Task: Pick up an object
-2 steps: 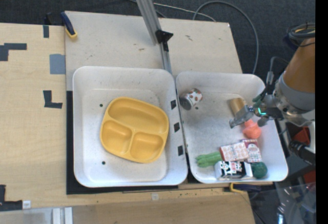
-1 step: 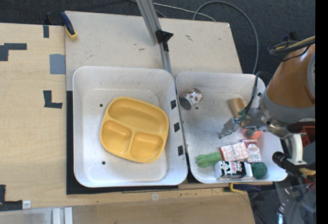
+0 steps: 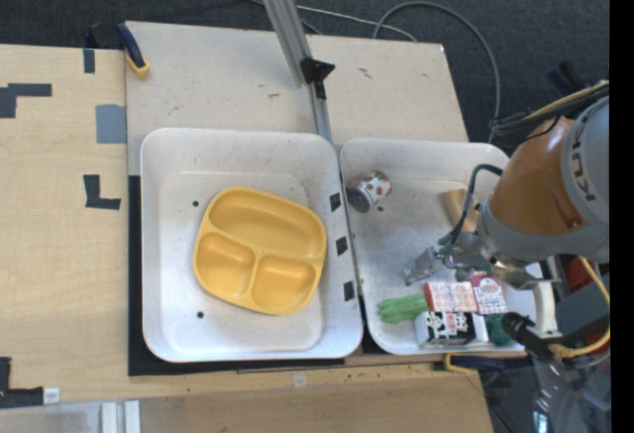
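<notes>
Lower right of frame: green item (image 3: 401,308) and printed cartons (image 3: 461,298) at right bin (image 3: 396,173) near edge, claw (image 3: 428,265) just above them, grip state unclear, small spotted object (image 3: 372,189) farther up, yellow tray (image 3: 261,250) in left bin (image 3: 158,223).

Grey arm (image 3: 594,173), orange band (image 3: 530,188), black cable, metallic pincer (image 3: 421,270)

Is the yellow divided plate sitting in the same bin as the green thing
No, the yellow plate lies in the left bin, while the green thing lies in the right bin.
</notes>
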{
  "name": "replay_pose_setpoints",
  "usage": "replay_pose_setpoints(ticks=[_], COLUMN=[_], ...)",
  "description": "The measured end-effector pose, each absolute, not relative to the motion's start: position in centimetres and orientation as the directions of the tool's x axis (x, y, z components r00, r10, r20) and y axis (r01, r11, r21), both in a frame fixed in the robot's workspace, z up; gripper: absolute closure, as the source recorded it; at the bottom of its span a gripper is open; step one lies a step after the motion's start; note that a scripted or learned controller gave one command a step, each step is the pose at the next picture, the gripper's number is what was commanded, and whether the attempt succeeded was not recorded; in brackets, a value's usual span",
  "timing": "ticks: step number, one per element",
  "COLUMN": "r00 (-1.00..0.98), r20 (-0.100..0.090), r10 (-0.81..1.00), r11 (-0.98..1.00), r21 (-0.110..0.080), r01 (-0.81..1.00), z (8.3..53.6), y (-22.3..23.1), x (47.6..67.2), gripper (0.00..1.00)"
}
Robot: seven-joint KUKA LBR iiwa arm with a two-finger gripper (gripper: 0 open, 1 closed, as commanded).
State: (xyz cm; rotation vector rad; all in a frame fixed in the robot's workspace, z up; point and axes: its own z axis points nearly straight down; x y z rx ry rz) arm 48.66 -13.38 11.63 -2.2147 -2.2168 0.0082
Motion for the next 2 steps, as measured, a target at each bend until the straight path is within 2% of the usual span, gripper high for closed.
replay_pose_setpoints(ticks=[1,2], r00=[-0.001,-0.002], r20=[-0.001,0.001], r10=[1.000,1.000], r11=[0.001,0.002], r21=[-0.001,-0.002], r01=[1.000,1.000], z=[8.9,9.9], y=[-13.4,-13.3], x=[48.7,48.6], gripper=[0.00,1.00])
